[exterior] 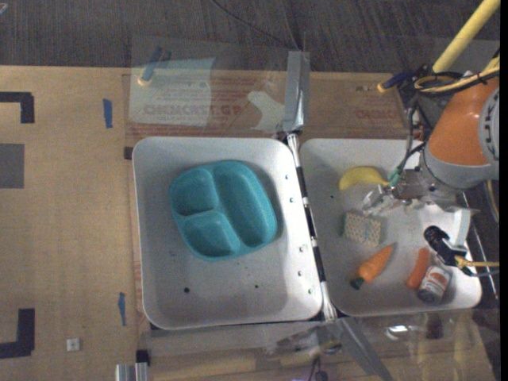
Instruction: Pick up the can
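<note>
The can (433, 283) is small, with a pale label and a grey end. It lies in the front right corner of the right bin (333, 213). My gripper (379, 202) hovers low over the middle of that bin, between the yellow banana (359, 178) and the beige sponge block (363, 228). It is open with nothing between its fingers. The can is well to the front right of the gripper and apart from it.
An orange carrot (375, 265) lies at the front of the right bin, and a second orange piece (417, 267) leans against the can. The left bin (151, 213) holds a teal divided plate (225, 209). A metal divider (305, 228) separates the bins.
</note>
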### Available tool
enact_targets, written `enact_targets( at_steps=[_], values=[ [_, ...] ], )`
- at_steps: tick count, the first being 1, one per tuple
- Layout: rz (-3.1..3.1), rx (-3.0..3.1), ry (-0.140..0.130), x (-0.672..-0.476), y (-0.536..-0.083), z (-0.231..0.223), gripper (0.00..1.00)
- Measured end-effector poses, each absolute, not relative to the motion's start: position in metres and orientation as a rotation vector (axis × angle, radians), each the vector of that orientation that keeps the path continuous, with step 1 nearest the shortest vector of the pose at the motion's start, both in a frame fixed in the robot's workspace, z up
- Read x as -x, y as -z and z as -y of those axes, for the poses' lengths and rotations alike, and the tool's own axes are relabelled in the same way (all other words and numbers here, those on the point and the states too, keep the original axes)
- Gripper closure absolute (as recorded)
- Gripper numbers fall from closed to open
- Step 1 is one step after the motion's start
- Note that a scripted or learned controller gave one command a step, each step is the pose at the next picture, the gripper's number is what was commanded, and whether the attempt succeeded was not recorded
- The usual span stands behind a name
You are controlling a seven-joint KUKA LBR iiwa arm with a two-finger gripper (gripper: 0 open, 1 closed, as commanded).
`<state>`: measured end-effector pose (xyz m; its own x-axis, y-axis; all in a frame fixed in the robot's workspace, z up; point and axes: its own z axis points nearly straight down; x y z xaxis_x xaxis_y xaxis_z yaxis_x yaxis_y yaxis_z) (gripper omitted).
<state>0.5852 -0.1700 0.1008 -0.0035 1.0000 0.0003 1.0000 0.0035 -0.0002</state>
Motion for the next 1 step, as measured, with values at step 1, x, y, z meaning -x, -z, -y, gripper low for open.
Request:
enact_targets(
  at_steps=[1],
  values=[
    [2.17, 2.259, -0.001, -0.6324, -0.0914, 0.1845, 0.0]
  ],
)
